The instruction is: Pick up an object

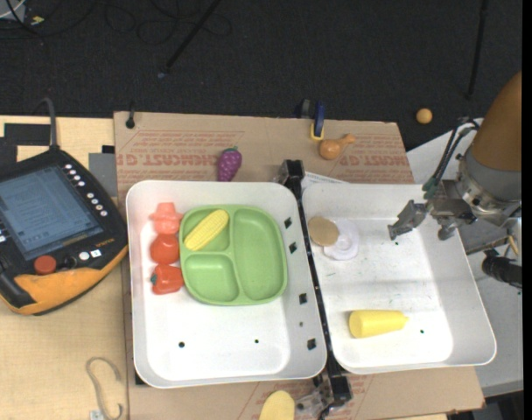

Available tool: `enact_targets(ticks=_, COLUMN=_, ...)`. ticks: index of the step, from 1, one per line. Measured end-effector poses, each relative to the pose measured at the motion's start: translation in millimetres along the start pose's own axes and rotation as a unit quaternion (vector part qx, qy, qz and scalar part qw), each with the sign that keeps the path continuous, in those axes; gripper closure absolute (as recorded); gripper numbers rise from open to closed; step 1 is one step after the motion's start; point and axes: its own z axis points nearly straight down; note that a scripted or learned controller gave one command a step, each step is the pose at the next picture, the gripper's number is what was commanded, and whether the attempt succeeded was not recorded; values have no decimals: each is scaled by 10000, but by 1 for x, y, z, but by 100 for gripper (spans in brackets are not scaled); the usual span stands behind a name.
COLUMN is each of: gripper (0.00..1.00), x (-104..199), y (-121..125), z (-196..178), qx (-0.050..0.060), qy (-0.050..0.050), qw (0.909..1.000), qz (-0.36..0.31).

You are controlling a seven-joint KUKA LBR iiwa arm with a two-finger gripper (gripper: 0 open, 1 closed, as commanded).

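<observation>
In the camera view, the gripper (421, 220) hangs over the upper right part of the right bin (476, 322), reaching in from the right, with nothing between its fingers. The 2 fingers look spread apart and bare, one dark tip pointing left toward the bin's middle.

The likeliest target is the yellow cone-shaped toy (376, 323), lying on the bin floor near the front edge, well apart from the fingers, below and slightly left of them. Its long axis runs left to right, blunt end left and narrow tip right, so the fingers would probably close best across its short width.

A tan disc (323, 231) and a white ring (343, 242) sit touching near the bin's left wall, level with the gripper but farther left
</observation>
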Motion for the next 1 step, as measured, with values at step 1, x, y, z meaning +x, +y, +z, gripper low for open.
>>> enact_targets(ticks=1, gripper=0, x=0, y=3, z=-7, qx=-67, qy=-14, qw=10000, qz=-9)
